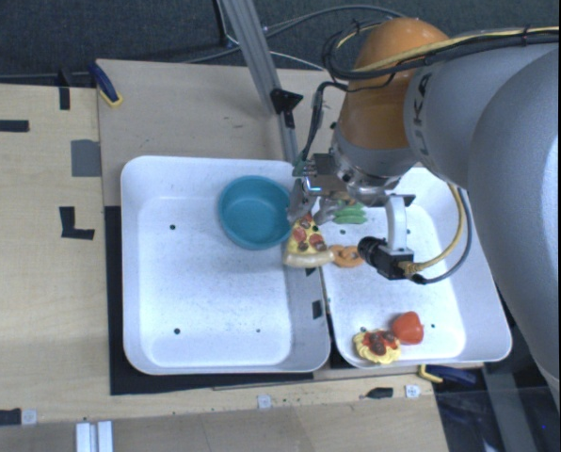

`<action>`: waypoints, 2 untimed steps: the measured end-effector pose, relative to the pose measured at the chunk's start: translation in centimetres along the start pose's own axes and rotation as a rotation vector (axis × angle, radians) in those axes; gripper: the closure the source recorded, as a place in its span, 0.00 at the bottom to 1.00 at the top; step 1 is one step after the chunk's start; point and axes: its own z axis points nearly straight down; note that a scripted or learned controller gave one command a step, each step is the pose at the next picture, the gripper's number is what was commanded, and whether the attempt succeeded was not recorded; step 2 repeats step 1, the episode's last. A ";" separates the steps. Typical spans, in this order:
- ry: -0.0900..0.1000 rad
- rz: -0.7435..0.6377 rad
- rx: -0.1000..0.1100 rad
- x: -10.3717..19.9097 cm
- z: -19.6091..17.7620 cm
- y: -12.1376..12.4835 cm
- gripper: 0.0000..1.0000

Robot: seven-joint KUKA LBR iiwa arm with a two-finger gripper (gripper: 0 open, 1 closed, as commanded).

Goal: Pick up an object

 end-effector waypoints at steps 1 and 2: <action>0.000 0.001 0.002 5.1 1.6 2.2 1.00; 0.000 0.001 0.002 5.1 1.6 2.2 1.00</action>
